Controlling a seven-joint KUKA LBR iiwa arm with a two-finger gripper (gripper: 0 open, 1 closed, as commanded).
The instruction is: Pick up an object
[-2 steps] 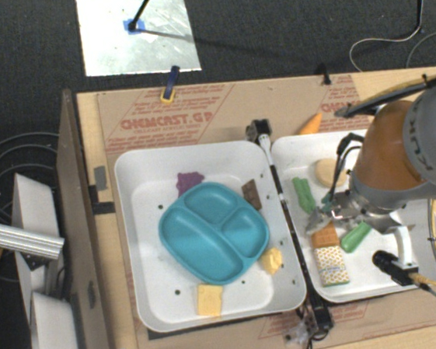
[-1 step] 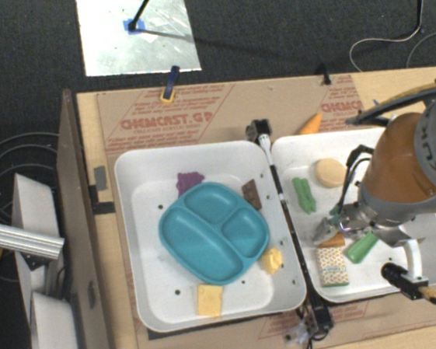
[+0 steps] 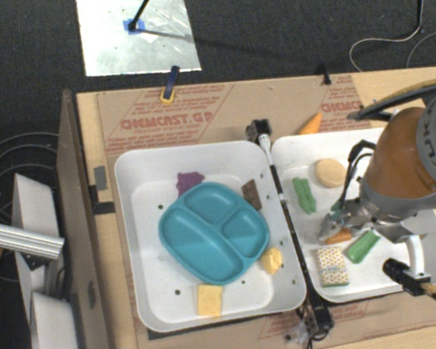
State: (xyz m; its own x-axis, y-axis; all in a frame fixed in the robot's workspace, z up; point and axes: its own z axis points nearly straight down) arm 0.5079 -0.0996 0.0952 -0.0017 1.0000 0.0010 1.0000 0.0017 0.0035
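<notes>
Your gripper [image 3: 339, 222] sits low in the right bin [image 3: 290, 154] — right of centre in the frame — over an orange piece [image 3: 336, 237] (grip state: you cannot tell), green block [image 3: 361, 247] just beside it

Divided tray [image 3: 213, 233] in the left bin [image 3: 141, 218], hand [image 3: 339, 225] low in the right bin [image 3: 294, 153].
</notes>
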